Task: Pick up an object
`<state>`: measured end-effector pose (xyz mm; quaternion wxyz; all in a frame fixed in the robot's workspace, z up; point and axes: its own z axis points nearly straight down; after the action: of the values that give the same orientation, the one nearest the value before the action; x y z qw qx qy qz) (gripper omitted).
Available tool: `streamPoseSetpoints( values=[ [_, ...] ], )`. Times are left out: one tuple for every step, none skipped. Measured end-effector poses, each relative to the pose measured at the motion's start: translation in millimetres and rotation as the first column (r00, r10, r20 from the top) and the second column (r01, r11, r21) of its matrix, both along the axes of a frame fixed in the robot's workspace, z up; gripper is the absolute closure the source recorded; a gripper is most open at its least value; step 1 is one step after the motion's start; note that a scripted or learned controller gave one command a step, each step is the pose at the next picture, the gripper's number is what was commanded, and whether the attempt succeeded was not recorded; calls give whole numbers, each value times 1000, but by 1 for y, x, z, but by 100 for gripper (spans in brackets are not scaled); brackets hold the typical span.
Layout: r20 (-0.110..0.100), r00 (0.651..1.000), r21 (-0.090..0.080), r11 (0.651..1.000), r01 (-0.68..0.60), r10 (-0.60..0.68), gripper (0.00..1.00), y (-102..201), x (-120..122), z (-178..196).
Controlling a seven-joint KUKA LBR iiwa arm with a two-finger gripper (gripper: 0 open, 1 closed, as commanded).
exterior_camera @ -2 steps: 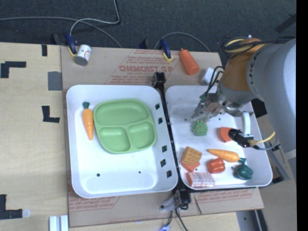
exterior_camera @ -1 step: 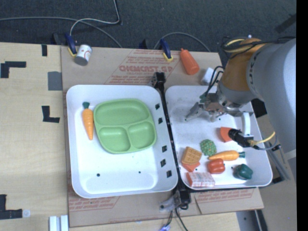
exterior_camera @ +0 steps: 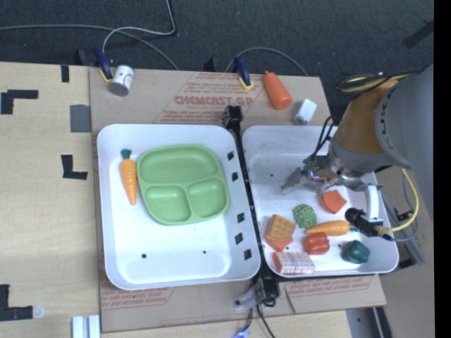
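1. Bench of pale wood and cardboard under two white bins; the left bin (exterior_camera: 113, 259) holds a green divided plate (exterior_camera: 184, 184) and a toy carrot (exterior_camera: 129, 177).
2. Right bin (exterior_camera: 275, 146): toy foods crowd the near right corner, among them an orange wedge (exterior_camera: 334, 201), a green bumpy piece (exterior_camera: 305, 215), a waffle (exterior_camera: 280, 228) and a red pepper (exterior_camera: 317, 243).
3. Gripper (exterior_camera: 301, 177) hovers over bare bin floor, far-left of the pile; fingers splayed apart, nothing between them.
4. Likely target: the orange wedge, nearest. Judged light, rigid, slick plastic; pinch across its flat sides.

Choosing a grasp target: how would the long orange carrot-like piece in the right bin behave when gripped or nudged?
The carrot-like piece looks like moulded plastic, so probably stiff and light. Its rounded, tapered body may roll or slip between fingers. It lies close to the red pepper, so a nudge likely shifts both.
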<state>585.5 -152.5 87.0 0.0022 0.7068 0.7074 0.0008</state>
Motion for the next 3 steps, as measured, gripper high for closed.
streamPoseSetpoints(
  values=[
    [-6, 1000, 2, 1000, 1, -1, 0, -9, -53, 14],
    [-6, 1000, 3, 1000, -1, 1, 100, -9, -53, 24],
    [-5, 1000, 2, 1000, -1, 1, 100, 63, -63, 97]
  ],
)
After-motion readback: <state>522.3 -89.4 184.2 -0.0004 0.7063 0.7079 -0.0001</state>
